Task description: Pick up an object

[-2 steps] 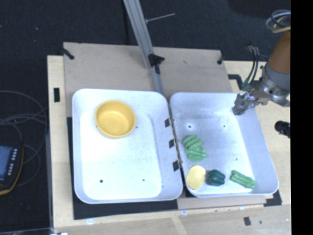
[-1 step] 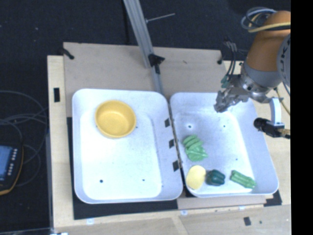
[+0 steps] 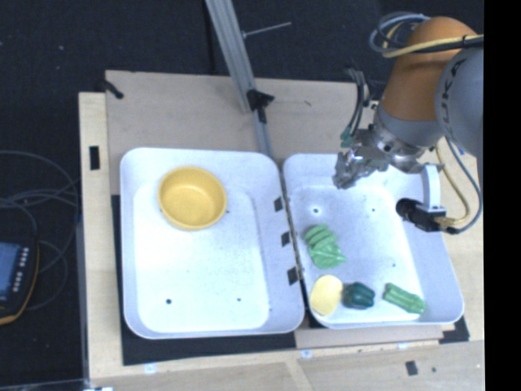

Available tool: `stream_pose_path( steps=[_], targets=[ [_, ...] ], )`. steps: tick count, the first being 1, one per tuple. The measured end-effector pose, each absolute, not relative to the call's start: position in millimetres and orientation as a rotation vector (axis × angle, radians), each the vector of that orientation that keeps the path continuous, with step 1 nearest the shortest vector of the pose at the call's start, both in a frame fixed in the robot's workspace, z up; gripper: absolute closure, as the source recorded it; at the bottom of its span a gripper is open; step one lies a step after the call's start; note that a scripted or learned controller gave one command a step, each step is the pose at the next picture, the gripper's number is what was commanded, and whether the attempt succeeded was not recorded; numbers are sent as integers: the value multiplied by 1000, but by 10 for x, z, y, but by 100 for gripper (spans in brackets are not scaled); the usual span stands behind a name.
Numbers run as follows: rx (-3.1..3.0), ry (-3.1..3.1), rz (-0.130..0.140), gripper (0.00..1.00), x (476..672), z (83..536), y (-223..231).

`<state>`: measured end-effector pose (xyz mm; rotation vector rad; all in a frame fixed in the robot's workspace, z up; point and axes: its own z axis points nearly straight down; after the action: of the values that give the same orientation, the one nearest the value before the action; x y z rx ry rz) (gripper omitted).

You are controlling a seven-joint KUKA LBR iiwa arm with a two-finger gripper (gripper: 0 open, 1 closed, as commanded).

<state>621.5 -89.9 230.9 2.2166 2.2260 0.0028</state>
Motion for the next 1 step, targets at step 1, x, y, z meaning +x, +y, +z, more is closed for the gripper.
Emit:
stream_pose_path(
  steps=[1],
  targets=[
    [2216, 2226, 3, 100, 6248, 2428, -372]
  ],
)
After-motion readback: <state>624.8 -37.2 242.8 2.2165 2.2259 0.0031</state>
